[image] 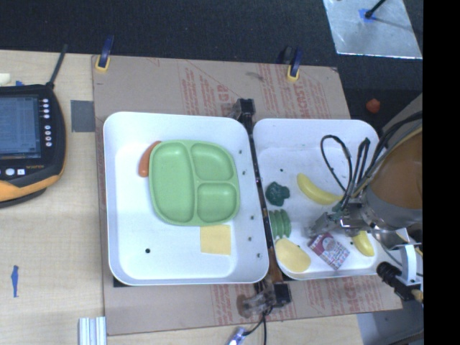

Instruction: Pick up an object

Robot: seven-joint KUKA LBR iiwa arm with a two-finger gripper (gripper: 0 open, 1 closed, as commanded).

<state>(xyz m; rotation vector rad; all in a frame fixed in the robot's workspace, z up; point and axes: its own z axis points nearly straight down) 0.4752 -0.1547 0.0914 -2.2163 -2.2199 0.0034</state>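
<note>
One red-and-white packet [329, 251] lies just below the fingers [327, 223]; their spread unclear

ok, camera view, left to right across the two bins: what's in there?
Orange piece → green divided plate → yellow square → dark green toy → banana → red-and-white packet.

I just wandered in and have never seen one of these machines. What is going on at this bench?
A robot arm reaches in over the right bin, its gripper low among small items: a banana, a red-and-white packet, a green toy. It seems to be trying to pick one up; none is visibly held. The left bin holds a green divided tray and a yellow square.
</note>
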